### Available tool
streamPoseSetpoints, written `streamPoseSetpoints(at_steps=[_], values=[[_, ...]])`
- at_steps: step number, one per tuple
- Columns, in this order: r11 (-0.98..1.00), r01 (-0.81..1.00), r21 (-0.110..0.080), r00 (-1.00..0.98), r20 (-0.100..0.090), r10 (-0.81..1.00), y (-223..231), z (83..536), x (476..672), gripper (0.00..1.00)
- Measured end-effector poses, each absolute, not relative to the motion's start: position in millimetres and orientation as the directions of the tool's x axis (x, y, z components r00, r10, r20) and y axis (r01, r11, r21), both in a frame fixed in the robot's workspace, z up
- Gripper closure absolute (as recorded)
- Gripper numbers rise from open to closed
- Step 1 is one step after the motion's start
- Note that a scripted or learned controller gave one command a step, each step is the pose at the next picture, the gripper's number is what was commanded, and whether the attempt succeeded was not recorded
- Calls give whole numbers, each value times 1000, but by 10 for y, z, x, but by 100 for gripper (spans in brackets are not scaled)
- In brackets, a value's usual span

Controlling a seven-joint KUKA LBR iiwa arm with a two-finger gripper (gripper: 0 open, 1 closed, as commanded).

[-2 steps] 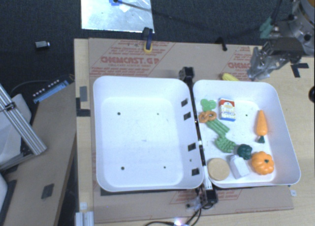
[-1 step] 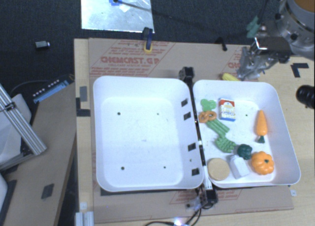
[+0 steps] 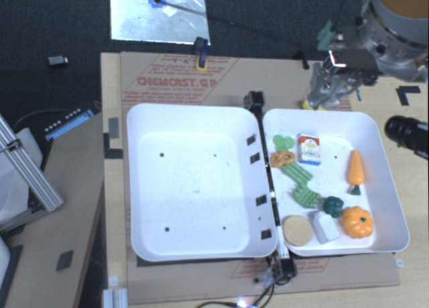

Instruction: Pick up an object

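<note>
Two-finger gripper [image 3: 326, 92], finger state not discernible, poised above the rear rim of the right white bin [image 3: 382, 166], where the small orange plastic carrot [image 3: 355, 168] lies apart from its neighbours, probably light, rigid, slick, best pinched across its middle.

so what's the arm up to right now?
Nothing is picked yet. The grey KUKA arm's gripper hangs above the far rim of the right-hand shallow white bin, near its back left corner. All the items lie in that bin: an orange toy carrot, an orange toy pumpkin, a small red-and-white box, a round tan disc, an orange pretzel-shaped piece and several green toy pieces. The left-hand white bin sits alongside.
</note>
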State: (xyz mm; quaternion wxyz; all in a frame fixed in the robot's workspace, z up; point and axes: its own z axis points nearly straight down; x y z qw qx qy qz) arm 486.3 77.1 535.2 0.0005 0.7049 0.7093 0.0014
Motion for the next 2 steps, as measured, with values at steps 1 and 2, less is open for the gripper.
streamPoseSetpoints(at_steps=[1, 2], values=[[0, 1000, 3, 0, -1, 1000, 638, 5340, 5605, 100], [6, 1000, 0, -6, 1, 1000, 821, 5264, 5008, 100]])
